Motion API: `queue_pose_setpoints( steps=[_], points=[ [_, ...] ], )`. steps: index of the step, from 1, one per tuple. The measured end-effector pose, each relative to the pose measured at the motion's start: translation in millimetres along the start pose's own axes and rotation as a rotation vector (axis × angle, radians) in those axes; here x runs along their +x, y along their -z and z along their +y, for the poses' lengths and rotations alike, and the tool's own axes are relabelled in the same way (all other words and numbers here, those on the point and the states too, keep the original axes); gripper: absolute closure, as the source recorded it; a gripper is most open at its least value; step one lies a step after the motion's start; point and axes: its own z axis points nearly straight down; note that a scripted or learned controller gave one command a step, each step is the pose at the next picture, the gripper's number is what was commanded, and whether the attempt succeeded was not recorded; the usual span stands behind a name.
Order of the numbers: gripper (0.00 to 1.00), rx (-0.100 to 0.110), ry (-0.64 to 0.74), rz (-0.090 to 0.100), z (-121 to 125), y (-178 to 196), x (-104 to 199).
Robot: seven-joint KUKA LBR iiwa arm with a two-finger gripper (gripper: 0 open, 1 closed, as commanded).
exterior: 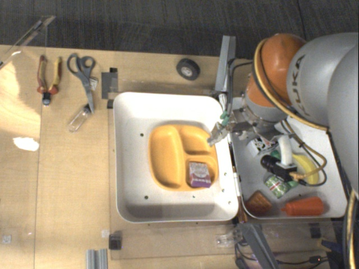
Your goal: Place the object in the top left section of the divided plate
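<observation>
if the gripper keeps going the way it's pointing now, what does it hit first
Most likely the yellow divided plate: the gripper angles down-left at its upper right compartment. Height above it is unclear.

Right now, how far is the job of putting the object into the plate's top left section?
Done: a purple packet lies in the yellow divided plate, but in its lower right section. In hand: the gripper hangs over the plate's right rim. Left: nothing lies in the top left section yet.
</observation>
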Motion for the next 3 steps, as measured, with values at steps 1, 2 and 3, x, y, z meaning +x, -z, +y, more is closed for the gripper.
queue_pose_setpoints(
  steps=[1,2,3],
  points=[
    [1.0,-0.005,0.005,0.0,2.2,11.3,0.9],
    [1.0,-0.005,0.202,0.0,-4.1,222.3,128.2],
    [1.0,-0.002,0.385,-0.001,-55.4,107.2,84.4]
  ],
)
